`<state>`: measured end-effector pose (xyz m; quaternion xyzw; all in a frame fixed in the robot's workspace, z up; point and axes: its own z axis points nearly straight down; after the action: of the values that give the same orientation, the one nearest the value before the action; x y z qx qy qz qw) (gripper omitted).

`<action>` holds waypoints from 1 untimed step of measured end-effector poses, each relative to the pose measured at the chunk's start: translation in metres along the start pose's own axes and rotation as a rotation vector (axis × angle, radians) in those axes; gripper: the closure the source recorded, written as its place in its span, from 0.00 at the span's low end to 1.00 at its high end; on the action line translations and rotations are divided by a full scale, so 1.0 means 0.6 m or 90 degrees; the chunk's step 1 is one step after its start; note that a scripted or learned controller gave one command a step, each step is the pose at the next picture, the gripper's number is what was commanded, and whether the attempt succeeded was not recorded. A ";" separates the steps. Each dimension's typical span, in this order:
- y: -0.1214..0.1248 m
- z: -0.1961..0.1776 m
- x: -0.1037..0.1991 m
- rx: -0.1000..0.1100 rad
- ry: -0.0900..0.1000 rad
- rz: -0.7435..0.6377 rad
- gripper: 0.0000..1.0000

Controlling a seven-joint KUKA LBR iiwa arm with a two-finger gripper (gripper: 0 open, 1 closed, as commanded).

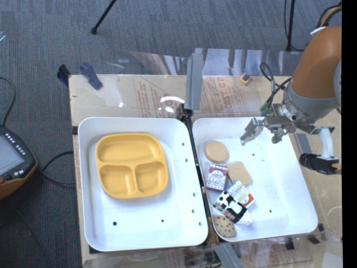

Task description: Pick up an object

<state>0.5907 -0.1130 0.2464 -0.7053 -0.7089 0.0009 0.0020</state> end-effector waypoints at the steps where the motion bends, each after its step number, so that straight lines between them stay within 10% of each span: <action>1: -0.045 0.185 0.051 0.007 0.001 0.004 0.00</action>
<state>0.5634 -0.0824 0.1353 -0.7073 -0.7069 0.0044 0.0064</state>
